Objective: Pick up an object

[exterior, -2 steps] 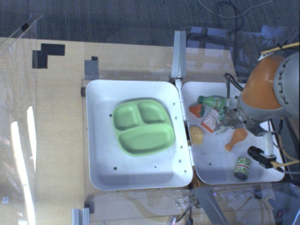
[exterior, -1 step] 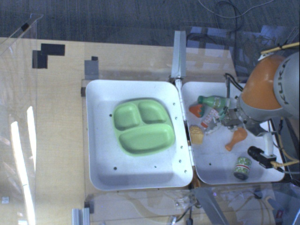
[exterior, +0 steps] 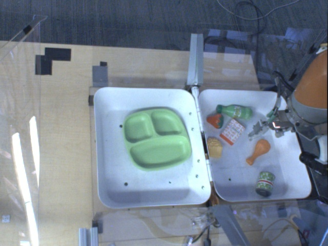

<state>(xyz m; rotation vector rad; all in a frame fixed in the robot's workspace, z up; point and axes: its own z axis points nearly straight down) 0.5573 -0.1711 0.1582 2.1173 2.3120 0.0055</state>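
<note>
The pick is not yet done — every object lies in the right bin (exterior: 302,191). The gripper (exterior: 262,127) hangs just above the chicken drumstick (exterior: 258,151), its fingers apart and holding nothing. Descent, closing and lifting remain — likely on that drumstick.

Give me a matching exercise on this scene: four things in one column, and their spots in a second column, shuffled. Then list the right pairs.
Things:
1. green divided plate
2. green bottle
3. orange drumstick
4. small can

Places:
A. near the front edge of the right bin
B. alone in the left bin
C. near the back of the right bin, lying on its side
D. middle of the right bin, just below the gripper

Pairs: 1-B, 2-C, 3-D, 4-A
</note>
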